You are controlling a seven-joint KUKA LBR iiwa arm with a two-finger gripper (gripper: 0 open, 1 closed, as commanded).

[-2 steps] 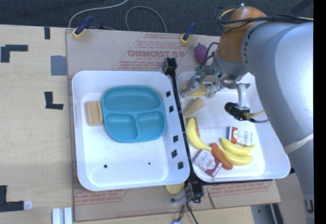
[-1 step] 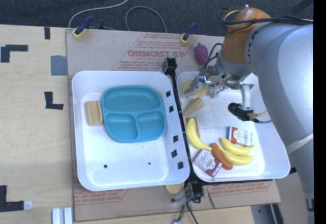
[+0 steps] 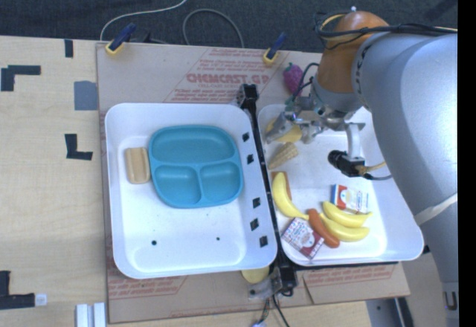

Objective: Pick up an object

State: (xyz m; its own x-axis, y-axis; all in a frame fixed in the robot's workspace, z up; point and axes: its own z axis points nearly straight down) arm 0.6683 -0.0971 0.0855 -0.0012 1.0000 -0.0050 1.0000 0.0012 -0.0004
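Note:
My gripper point(image 3: 287, 126) hangs low over the far left corner of the right bin point(image 3: 394, 244), just above a pale yellow wedge point(image 3: 282, 155) that lies against the bin's left wall. Nearer the front lie a banana point(image 3: 282, 196), a second banana point(image 3: 346, 218), an orange sausage point(image 3: 324, 229), a red and white packet point(image 3: 300, 237) and a small red, white and blue carton point(image 3: 352, 199). No object can be made out in the gripper. The grey arm and its orange band point(image 3: 349, 43) cover the bin's far right part.
The left bin point(image 3: 123, 236) holds a blue divided plate point(image 3: 197, 166) and a tan bread slice point(image 3: 137, 165). A purple grape bunch point(image 3: 292, 77) sits on the cardboard behind the right bin. A black divider point(image 3: 256, 184) runs between the bins. A yellow item point(image 3: 255, 273) peeks out below them.

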